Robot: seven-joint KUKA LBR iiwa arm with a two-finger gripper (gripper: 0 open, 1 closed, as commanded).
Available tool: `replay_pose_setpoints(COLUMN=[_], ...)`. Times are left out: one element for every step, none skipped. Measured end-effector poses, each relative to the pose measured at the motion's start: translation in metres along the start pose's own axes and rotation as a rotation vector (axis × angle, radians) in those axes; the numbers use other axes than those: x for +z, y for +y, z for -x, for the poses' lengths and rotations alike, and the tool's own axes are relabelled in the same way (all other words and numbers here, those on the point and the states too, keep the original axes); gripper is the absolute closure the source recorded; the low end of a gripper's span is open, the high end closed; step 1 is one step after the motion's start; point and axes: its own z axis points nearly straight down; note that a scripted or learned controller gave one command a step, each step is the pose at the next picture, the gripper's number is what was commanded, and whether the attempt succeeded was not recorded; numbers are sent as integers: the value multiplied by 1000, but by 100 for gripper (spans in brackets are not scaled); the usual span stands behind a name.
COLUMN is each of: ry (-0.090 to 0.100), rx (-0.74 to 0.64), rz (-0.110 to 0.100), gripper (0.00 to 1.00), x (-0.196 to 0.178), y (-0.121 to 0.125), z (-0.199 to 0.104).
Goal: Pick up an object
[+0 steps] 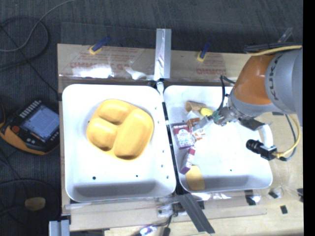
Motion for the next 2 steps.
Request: replay_pose_setpoints(ry=[4,1], rx=[-24,-144], rz=[-6,9], gripper=[0,0], x=[5,4], y=[85,79], z=[17,2])
